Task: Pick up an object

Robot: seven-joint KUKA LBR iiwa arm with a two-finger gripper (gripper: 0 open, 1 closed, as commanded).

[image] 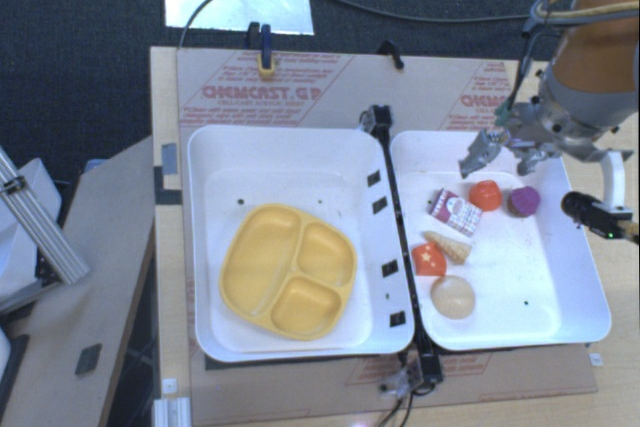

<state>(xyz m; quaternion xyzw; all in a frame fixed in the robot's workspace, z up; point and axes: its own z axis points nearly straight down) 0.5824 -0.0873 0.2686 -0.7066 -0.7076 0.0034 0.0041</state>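
Note:
My gripper hangs over the far part of the right bin, its two fingers spread open with nothing between them. Just in front of it lie a red round object and a purple one. Left of those sits a small red and white box, with a pale cheese-like wedge under it. Closer to the divider are an orange-red piece and a beige ball.
A yellow divided plate lies in the left bin. A black clip strip runs between the bins. A black fitting reaches over the right bin's right rim. Cables cross the dark floor behind the bench.

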